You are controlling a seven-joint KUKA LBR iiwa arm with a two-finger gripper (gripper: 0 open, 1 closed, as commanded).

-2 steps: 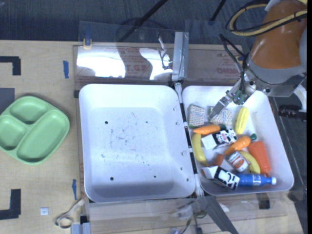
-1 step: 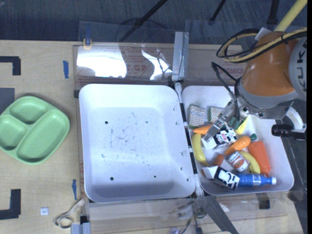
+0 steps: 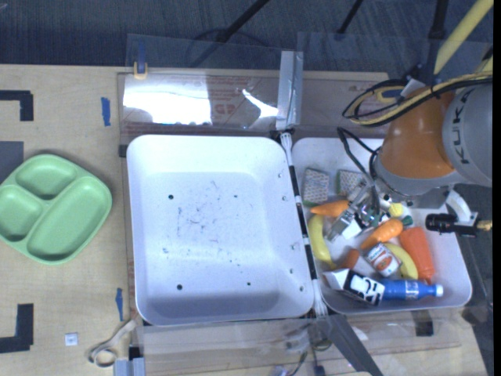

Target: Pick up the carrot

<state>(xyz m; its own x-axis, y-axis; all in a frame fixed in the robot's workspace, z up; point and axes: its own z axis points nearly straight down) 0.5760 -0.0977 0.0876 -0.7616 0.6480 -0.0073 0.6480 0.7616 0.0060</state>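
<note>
You are looking down at a slant on a pale wooden bench (image 3: 63, 100) bearing two shallow white plastic bins. The left white bin (image 3: 211, 151) is sitting with only faint scuffs on its floor. The right white bin (image 3: 462, 284) is holding a heap of toys.

The grey arm with its orange band (image 3: 419, 135) is reaching in from the right, and dark lettering on its grey casing is showing, cut off by the edge. The metal two-finger gripper (image 3: 351, 216) is hanging low over the heap; you cannot tell how far the jaws are standing apart, nor whether anything is between them.

The small orange carrot with a green tip (image 3: 383, 231) is lying just right of the gripper, in the middle of the right bin. A yellow banana (image 3: 317, 241) is lying along the bin's left wall. A blue marker-like tube with a black-and-white label (image 3: 391, 290) is lying along the near wall; its writing is too small to read. A light green three-part plastic plate (image 3: 51, 207) is resting on the bench, well left of the bins.
</note>
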